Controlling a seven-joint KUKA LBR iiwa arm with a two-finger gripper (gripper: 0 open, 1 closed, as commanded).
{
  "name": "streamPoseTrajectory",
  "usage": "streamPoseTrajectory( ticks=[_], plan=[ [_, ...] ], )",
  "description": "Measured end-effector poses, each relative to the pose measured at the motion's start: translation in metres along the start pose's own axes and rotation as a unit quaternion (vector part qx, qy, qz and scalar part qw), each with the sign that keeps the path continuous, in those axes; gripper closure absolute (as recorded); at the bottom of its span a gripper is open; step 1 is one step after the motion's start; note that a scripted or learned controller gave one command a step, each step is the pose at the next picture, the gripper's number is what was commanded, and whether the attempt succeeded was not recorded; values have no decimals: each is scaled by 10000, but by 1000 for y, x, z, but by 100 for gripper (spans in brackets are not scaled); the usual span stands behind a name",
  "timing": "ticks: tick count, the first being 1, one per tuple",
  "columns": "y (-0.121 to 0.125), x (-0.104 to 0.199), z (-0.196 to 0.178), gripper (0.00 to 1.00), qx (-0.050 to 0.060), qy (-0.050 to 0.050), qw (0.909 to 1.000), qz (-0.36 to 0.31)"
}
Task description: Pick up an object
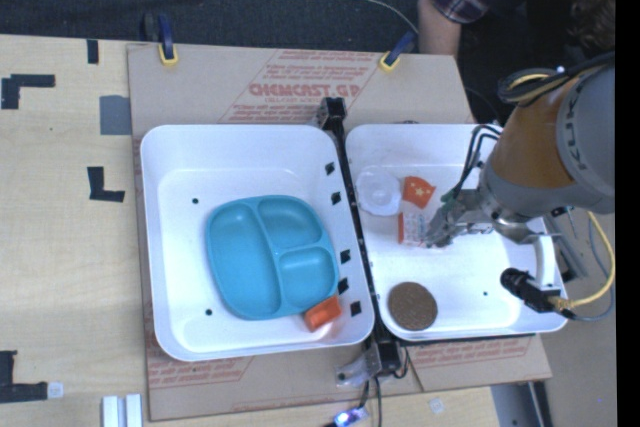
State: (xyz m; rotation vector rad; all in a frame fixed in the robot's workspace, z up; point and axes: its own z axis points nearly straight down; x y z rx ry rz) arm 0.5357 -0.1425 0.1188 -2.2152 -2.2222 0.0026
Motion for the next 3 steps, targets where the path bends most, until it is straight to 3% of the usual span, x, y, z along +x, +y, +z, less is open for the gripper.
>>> streamPoseTrajectory(
  ticks=[2, 3],
  plan=[
    [2, 1, -86, 100, -38, -9, 10000, 3],
    [3, 2, -109, 100, -28, -7, 10000, 6]
  ],
)
